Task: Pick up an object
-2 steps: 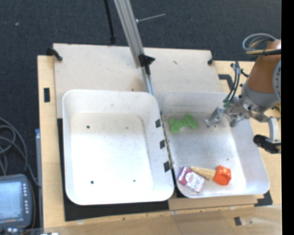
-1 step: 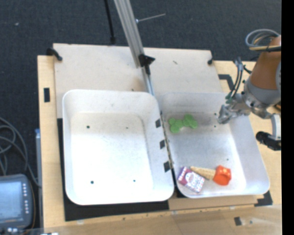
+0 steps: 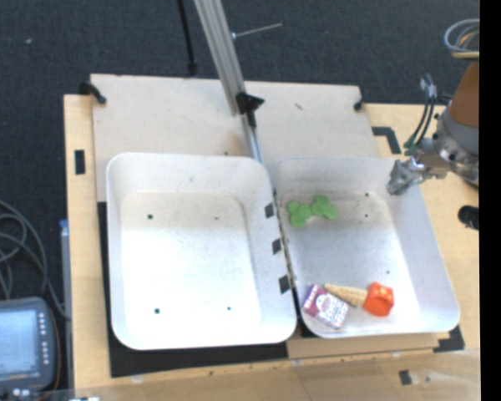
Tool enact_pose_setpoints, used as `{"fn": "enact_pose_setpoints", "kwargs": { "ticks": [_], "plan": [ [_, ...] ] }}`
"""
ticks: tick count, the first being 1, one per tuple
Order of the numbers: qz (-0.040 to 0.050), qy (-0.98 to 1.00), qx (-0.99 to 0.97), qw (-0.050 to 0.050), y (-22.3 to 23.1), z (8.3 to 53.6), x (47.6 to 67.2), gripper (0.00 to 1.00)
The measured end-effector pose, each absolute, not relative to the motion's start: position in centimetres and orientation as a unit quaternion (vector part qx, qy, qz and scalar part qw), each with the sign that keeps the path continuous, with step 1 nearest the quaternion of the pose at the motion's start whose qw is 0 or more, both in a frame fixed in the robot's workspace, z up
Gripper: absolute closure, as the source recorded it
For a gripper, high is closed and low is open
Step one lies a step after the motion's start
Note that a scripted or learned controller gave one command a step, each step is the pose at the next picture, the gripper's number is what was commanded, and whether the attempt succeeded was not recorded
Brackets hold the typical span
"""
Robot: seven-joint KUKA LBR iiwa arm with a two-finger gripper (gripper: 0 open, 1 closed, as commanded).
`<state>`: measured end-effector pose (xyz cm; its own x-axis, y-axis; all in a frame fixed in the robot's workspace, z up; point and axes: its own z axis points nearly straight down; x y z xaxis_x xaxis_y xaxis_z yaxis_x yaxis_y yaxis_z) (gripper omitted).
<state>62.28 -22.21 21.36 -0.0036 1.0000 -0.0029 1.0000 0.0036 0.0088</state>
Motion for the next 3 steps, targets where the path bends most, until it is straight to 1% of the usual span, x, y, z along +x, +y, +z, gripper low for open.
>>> {"fn": "enact_pose_setpoints", "kwargs": {
  "ticks": [1,2,3],
  "plan": [
    [0.0019,0.709,0.705,0.004,-22.4,26.9,62.4,1.0],
    [0.0002,0.709,0.705,0.0,-16.6,26.1,61.2,1.0],
    [-0.0001,0.709,0.705,0.0,-12.4,25.4,60.3,1.0]
  ]
}}
